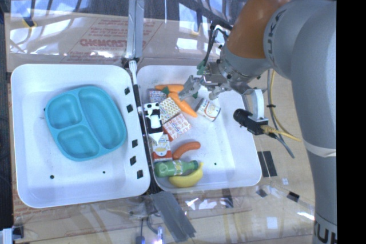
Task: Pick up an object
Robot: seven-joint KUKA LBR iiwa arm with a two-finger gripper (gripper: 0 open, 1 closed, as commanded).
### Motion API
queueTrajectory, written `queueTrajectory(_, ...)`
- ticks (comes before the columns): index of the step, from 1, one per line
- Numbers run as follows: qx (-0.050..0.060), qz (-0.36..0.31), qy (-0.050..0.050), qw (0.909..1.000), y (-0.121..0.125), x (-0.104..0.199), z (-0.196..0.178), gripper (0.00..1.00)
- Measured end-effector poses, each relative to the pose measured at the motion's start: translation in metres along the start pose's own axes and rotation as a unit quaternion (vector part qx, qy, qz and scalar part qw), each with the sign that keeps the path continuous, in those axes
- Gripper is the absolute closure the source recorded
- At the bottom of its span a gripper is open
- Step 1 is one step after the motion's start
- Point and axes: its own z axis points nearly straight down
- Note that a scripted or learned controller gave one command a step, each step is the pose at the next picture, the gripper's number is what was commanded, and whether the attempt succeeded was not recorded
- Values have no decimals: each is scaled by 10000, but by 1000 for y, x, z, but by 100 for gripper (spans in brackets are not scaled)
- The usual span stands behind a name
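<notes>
In the right bin (240, 163), going from near to far: a banana (186, 178), a green bottle (176, 168), a sausage (186, 149), then a carrot (184, 106). The gripper (200, 87) hovers just above the carrot's far end, jaws spread, grasping nothing. A blue tray (86, 123) sits in the left bin (28, 180).

A blue three-compartment tray (86, 123) lies in the left white bin (28, 180) at the frame's left. Behind both bins, a cardboard sheet with red lettering (86, 37) rests on the tabletop (274, 220).
</notes>
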Motion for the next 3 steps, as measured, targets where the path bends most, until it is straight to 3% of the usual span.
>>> queueTrajectory(1, -94, -537, -16, 9985, 32, 1, 89, 0)
queueTrajectory(2, -65, -562, -14, 9984, 32, 2, 83, 100)
queueTrajectory(3, -23, -1284, -11, 9917, 56, 78, -37, 100)
